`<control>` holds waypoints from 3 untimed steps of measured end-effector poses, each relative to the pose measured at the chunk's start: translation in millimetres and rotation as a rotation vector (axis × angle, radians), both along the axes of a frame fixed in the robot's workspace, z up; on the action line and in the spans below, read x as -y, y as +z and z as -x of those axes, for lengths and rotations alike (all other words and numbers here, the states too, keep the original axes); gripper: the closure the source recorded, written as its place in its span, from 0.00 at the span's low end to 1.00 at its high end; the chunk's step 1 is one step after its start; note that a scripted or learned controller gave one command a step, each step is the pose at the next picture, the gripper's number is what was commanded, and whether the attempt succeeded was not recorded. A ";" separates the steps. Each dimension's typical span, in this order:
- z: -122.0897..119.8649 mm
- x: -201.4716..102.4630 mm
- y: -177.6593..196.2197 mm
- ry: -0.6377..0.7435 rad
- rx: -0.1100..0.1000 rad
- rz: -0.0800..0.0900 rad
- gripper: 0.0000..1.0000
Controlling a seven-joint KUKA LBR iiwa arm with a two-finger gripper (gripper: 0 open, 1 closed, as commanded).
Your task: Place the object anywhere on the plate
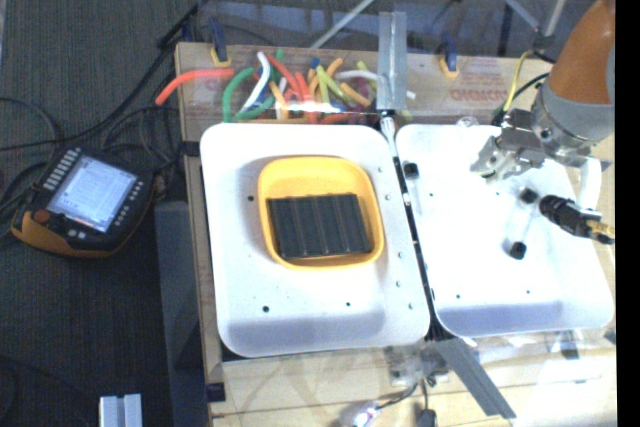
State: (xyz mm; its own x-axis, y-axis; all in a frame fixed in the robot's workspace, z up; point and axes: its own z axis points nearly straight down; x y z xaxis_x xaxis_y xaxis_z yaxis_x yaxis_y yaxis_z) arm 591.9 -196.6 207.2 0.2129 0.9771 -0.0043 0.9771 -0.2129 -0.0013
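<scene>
From my remote seat I see the tool (pixel 510 155) hanging over the far right part of the right shallow white bin (pixel 470 295), below the grey arm with its orange band (pixel 583 55). Whether its fingers are spread or pressed together I cannot tell (they blur into metal and shadow), and I see nothing between them. Just nearer the camera, a small black cylindrical piece (pixel 560 210) shows beside the arm; I cannot tell whether it lies loose. In the left shallow white bin (pixel 300 325) sits the yellow rectangular plate with a dark ribbed centre (pixel 318 215). Coloured tubes (pixel 290 85) lie along the worktop's (pixel 300 385) far edge.
</scene>
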 end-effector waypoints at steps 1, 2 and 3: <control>51.3 -89.0 -10.1 0.076 0.000 -0.004 1.00; 13.3 -128.0 -24.3 0.144 0.000 -0.004 1.00; 51.9 -198.8 -24.4 0.257 -0.002 -0.005 1.00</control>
State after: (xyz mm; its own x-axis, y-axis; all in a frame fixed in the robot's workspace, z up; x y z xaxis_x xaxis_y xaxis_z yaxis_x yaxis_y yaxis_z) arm 540.0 2.2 182.8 -0.0421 0.9991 0.0005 0.9991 0.0421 -0.0033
